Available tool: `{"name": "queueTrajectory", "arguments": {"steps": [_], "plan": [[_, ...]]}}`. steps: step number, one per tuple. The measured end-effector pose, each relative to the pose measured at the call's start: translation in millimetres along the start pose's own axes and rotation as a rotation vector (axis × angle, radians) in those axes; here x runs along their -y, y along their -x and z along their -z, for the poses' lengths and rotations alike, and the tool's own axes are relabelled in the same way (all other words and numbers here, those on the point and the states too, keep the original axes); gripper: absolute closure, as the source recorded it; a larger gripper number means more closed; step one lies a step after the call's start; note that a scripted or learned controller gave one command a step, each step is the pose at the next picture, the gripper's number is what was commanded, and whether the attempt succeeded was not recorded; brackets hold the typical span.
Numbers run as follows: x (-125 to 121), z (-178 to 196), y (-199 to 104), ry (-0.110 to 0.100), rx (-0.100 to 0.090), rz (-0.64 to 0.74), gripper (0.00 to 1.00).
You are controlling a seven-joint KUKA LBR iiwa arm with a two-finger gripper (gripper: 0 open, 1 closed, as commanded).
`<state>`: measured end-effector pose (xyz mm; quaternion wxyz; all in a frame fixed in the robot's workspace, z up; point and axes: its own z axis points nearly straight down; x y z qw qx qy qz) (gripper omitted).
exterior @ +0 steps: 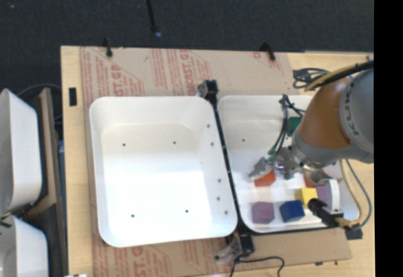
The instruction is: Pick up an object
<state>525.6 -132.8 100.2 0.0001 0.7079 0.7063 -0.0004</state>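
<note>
Looking down on the bench, we see our gripper [264, 169] low inside the right bin [252, 118], with the grey arm [359, 118] and its orange band [324, 121] coming in above and to the right of it. Its grey fingers [258, 167] point down and to the left, toward the bin floor, and an orange block [266, 178] lies right at their tips, touching or nearly so. We cannot tell how far the fingers stand apart, nor whether the block sits between them or merely just beside them: the view is too blurred there. Below the pincer, near the bin's lower wall, lies a purple block [263, 211], and just to the right of that a blue block [291, 210]. Further right and a little higher we see a yellow block [308, 194], with a pale lilac piece [322, 192] just beside it, partly hidden by the wrist. A green object [292, 123] shows above and to the right of the pincer, close against the orange band; its shape is unclear to us. Dark cables [282, 134] run from the wrist down toward the fingers. Well to the left of the pincer, past the black divider [221, 143] where the two rims meet, sits the left bin [157, 169]. Both bins rest on a cardboard sheet [151, 71] printed in red.
</note>
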Motion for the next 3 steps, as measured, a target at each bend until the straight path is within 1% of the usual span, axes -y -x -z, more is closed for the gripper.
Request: {"name": "queueTrajectory", "arguments": {"steps": [1,2,3], "plan": [[-0.8,11.0,-0.5,0.002,-0.001,0.000,1.00],[11.9,104.4,-87.4,0.009,-0.003,0.010,1.00],[34.5,100.3,-165.9,0.000,-0.002,0.009,1.00]]}}
